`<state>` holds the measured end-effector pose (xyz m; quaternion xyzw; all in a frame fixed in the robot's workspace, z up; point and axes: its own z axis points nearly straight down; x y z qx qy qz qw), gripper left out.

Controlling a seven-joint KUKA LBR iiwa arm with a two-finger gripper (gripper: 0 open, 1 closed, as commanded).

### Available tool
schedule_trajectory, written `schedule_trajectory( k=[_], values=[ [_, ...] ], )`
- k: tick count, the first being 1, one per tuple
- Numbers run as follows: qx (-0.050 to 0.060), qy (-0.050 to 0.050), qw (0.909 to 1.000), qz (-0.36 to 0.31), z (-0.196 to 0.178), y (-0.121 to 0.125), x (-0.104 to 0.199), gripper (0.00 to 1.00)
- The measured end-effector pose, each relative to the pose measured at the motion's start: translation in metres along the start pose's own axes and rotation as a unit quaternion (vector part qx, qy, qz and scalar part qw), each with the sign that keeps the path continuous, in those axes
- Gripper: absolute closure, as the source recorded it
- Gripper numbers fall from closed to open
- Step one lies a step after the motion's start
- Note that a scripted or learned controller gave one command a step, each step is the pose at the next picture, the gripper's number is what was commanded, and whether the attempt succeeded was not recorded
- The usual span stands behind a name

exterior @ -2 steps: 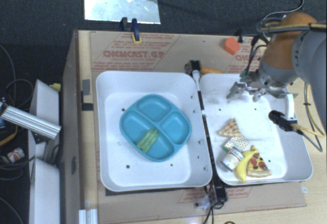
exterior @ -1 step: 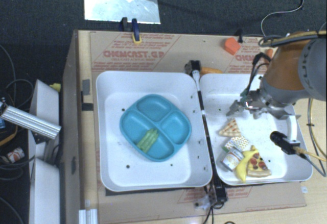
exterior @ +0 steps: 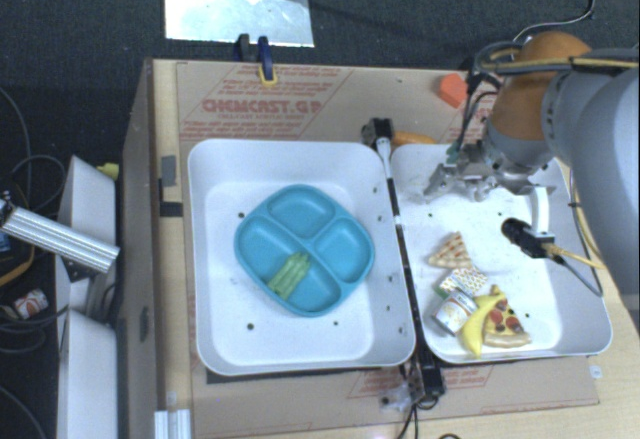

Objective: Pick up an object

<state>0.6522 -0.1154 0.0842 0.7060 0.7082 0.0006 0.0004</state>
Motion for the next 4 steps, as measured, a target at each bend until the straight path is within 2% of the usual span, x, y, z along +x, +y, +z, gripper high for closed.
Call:
schedule_trajectory(
  k=[1,2,3,4],
  values=[
    [-0.001,-0.001,1.0,0.001,-0.01,0.017,-0.046,0.0],
    [-0.001,0.0,1.0,0.001,-0.051,-0.039,-0.035,0.0],
    [0.0,0.0,1.0,0.0,-0.043,-0.06,0.024,0.0],
    [-0.001,-0.001,1.0,0.0,-0.041,0.017,-0.015,0.0]
  ],
)
